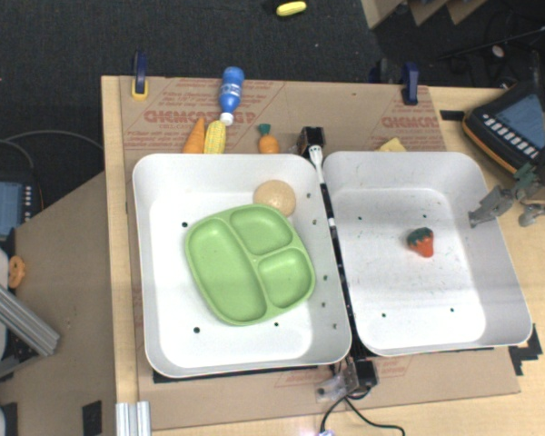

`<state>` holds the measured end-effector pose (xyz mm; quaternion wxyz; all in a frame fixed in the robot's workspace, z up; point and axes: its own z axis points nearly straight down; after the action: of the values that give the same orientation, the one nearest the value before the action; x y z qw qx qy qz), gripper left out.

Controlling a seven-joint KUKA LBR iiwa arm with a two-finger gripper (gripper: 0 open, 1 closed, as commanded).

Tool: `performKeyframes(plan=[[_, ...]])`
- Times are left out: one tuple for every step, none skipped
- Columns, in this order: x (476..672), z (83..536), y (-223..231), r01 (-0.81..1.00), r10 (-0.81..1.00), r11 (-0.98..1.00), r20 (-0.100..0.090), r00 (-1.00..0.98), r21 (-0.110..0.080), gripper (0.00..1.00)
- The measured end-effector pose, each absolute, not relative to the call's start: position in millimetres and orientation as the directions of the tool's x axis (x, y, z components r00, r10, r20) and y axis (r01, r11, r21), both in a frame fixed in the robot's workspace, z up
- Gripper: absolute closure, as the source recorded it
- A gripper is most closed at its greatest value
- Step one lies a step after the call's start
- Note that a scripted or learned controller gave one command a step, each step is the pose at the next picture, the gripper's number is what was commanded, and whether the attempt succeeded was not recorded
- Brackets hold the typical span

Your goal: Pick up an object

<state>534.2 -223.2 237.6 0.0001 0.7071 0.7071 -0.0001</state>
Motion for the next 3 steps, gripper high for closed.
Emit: performKeyframes(plan=[[540.0,115,-201,1.0,1.0,0.003,0.004,-0.003,-0.006,0.0],[570.6,82,-159,1.0,1.0,0.005,0.002,-0.005,-0.001,0.0],[570.0,95,-162,1.0,1.0,0.001,-0.001,-0.001,0.002,1.0]])
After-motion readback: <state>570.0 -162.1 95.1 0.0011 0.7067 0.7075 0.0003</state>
